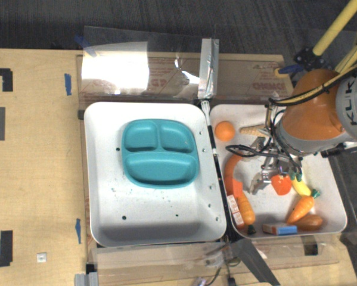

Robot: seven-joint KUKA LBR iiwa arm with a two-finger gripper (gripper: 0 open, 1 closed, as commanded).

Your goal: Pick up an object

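Clearly crowding is threatening: the arm's two-finger gripper (267,174) is hanging beside a small red toy pepper (281,185) in the right white bin (339,210). Whether it is grasping anything, I cannot tell; closing here risks nudging the neighbouring yellow piece (301,188).

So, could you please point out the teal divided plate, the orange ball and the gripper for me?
teal divided plate (160,154): camera view, on the ridge between its compartments.
orange ball (224,130): camera view, on the middle of its top.
gripper (267,179): camera view, midway between its fingertips, over the right bin.
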